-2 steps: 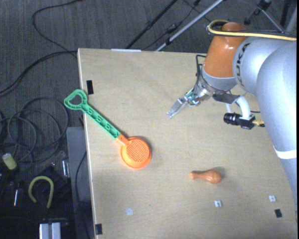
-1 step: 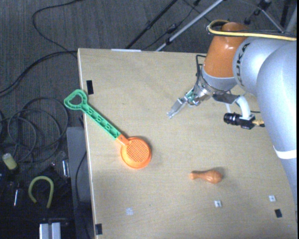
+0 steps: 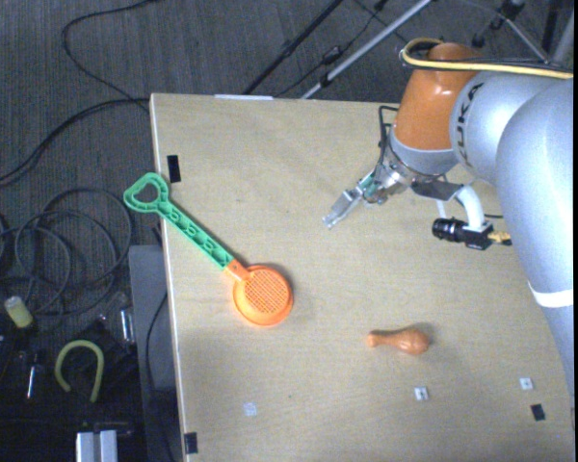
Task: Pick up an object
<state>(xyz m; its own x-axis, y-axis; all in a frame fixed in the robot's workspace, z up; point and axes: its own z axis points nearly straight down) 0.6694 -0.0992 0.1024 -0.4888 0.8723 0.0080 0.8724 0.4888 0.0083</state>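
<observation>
A toy sieve lies on the tan bench top at left centre, with a green handle (image 3: 178, 221) and a round orange mesh head (image 3: 263, 295). A small orange drumstick-shaped object (image 3: 402, 340) lies nearer the front, right of centre. My gripper (image 3: 333, 217) hangs over bare bench at upper centre, pointing down and to the left, with nothing seen in it. It is well apart from both objects: the sieve head is down-left of it and the drumstick is below it.
The grey arm with its orange band (image 3: 433, 104) takes up the upper right. The bench's left edge (image 3: 164, 258) drops to a floor with cables. Small dark markers dot the bench top near the front right.
</observation>
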